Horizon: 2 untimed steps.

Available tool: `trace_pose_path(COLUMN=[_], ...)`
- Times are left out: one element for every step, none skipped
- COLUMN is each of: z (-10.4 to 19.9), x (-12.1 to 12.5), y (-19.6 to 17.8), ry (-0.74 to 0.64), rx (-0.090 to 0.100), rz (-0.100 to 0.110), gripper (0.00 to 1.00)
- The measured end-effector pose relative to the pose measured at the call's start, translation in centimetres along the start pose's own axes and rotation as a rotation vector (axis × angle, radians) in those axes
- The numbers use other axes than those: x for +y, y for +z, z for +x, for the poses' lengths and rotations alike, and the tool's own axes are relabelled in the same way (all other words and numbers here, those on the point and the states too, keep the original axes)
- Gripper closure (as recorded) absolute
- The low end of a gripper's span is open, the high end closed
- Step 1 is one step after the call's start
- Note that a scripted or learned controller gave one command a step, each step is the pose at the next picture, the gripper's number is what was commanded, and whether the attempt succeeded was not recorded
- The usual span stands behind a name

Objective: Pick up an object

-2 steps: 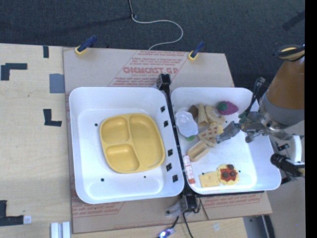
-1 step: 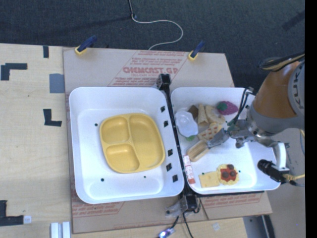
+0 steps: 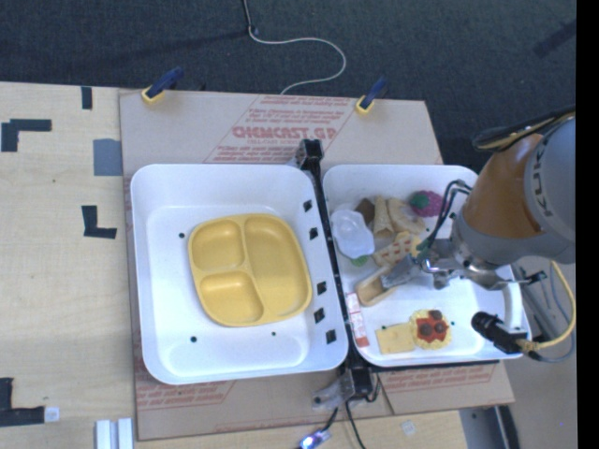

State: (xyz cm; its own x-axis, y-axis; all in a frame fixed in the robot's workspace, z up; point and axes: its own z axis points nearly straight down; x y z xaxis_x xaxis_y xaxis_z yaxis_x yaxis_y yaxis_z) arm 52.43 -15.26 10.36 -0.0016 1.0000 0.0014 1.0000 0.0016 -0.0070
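Tool [image 3: 404, 271] low in the right bin [image 3: 459, 178], amid the jumble of toys [image 3: 393, 227] — whether it grips anything, I cannot tell. Left bin [image 3: 150, 195] holds a yellow divided plate [image 3: 249, 269] — well apart.

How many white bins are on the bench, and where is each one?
2. The left bin holds a yellow divided plate. The right bin holds the small objects, under the gripper.
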Motion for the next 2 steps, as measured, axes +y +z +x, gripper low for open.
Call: trace_pose_path(z=[0.0, 0.3], x=[0.1, 0.4], y=[1.8, 0.4], ry=[0.001, -0.001], rx=[-0.002, 0.004], rz=[-0.006, -0.013], gripper=[0.0, 1.0])
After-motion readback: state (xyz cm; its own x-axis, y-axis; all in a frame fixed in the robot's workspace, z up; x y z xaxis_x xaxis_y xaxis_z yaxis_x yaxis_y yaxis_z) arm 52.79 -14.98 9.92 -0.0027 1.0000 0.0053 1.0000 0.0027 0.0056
